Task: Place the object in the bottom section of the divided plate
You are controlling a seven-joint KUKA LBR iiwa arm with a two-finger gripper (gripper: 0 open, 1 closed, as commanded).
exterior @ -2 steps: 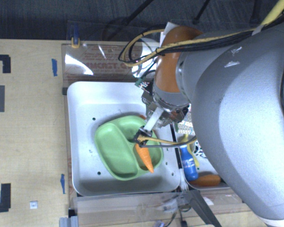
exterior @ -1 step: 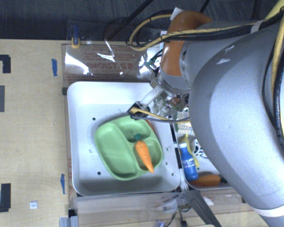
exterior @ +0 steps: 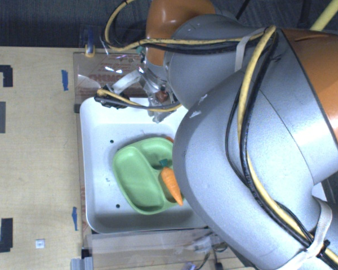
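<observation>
A pale wooden bench carries a white bin [exterior: 96,151]. The gripper [exterior: 158,103] hangs at the bin's twelve o'clock; its opening I cannot tell. The carrot [exterior: 171,185] lies at three o'clock on the green divided plate [exterior: 136,176]. Best to descend squarely along the carrot's length.

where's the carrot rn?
In the camera view, the carrot lies on the right side of the green divided plate in the white bin, beside the arm.

arm [exterior: 253,145] hides plate [exterior: 138,176] right side | carrot [exterior: 170,185] partly covered
</observation>
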